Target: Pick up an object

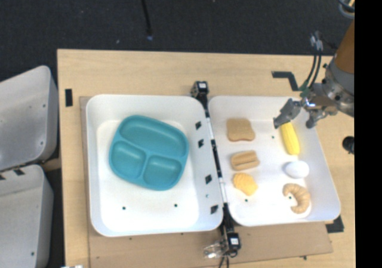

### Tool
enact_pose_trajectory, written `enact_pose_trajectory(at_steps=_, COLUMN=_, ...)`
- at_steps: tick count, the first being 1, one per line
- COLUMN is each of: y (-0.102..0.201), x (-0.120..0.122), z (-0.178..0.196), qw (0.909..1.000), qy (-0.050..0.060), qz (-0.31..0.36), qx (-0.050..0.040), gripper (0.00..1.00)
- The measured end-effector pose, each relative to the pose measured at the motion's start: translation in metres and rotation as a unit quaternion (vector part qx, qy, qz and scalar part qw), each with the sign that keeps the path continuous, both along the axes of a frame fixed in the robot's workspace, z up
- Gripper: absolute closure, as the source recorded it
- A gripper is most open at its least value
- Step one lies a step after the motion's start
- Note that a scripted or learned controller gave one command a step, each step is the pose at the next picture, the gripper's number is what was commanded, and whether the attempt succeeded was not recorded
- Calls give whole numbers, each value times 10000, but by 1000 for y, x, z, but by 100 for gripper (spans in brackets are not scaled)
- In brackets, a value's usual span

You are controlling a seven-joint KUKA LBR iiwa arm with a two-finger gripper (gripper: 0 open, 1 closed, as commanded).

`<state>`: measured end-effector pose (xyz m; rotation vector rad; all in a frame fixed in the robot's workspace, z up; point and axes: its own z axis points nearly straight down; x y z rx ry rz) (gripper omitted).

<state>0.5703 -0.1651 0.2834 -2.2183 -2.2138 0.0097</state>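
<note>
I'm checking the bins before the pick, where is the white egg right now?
The white egg lies in the right bin, near its right side, just below the yellow corn cob and just above the croissant.

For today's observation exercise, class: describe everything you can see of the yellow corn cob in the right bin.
The yellow corn cob is a short, plastic-looking toy cob lying flat on the floor of the right bin, near its far right corner. It runs roughly lengthwise away from the camera. The gripper hangs spread over its far end, not closed on it. The white egg lies just nearer, apart from it.
</note>
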Motion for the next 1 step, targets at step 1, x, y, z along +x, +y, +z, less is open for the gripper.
enact_pose_trajectory(at_steps=1, y=0, x=2, z=6, qw=10000, qy=-55, qz=14, qx=-12, gripper=0)
